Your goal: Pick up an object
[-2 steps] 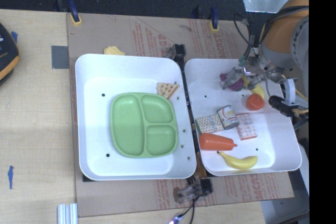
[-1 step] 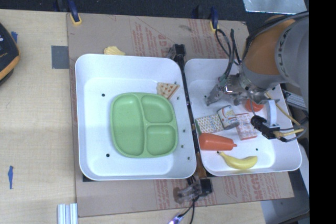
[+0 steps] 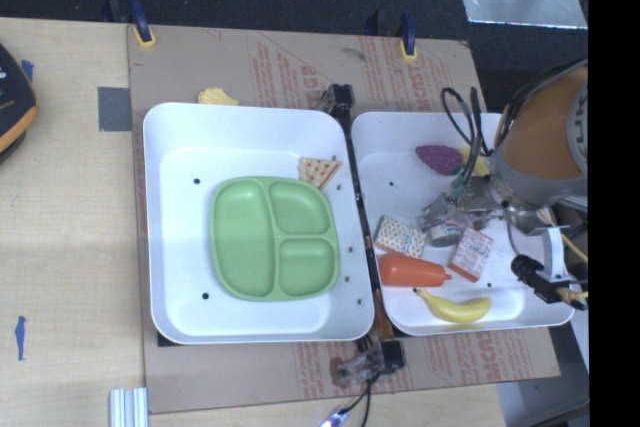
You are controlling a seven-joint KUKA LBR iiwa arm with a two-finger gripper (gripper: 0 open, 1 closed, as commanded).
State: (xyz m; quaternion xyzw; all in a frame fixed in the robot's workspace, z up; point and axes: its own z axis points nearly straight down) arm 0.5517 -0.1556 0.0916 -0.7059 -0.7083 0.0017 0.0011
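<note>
Glossy white plastic bins (image 3: 160, 215), matt green plastic divided plate (image 3: 272, 237), brown cardboard sheet (image 3: 250, 65), pale wooden bench (image 3: 60, 245)

You see a carrot (image 3: 410, 270) and banana (image 3: 455, 308) lying flat near the right bin's (image 3: 400, 320) front edge; a purple piece (image 3: 438, 157) lies toward its back.

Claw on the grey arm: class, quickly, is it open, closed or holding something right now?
Claw: cannot be told; it sits low in the right white bin, among the small objects.
</note>
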